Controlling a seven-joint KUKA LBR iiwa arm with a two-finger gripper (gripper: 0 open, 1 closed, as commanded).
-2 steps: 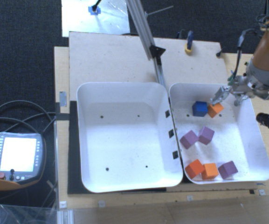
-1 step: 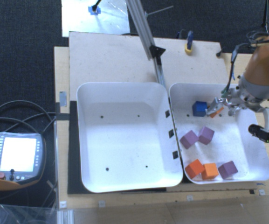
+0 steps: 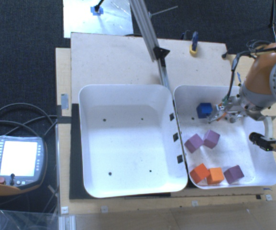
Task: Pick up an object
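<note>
My gripper [image 3: 217,114] hangs low in the right bin [image 3: 264,169], at its back, reaching in from the right. It stands open, and I see nothing between its fingers. A blue cube [image 3: 204,110] lies just to its left, close to the fingertips. Two purple cubes [image 3: 193,143] [image 3: 211,139] sit side by side in the middle of the bin. Along the front wall lie two orange cubes [image 3: 200,172] [image 3: 215,176], touching each other, and a third purple cube [image 3: 233,174].
The left bin [image 3: 87,128] adjoins the right one along a shared wall. A slanted metal pole [image 3: 147,28] rises behind the bins. A teach pendant [image 3: 16,164] lies off the bench at the far left. The arm's grey and orange wrist [image 3: 264,78] overhangs the right bin's back corner.
</note>
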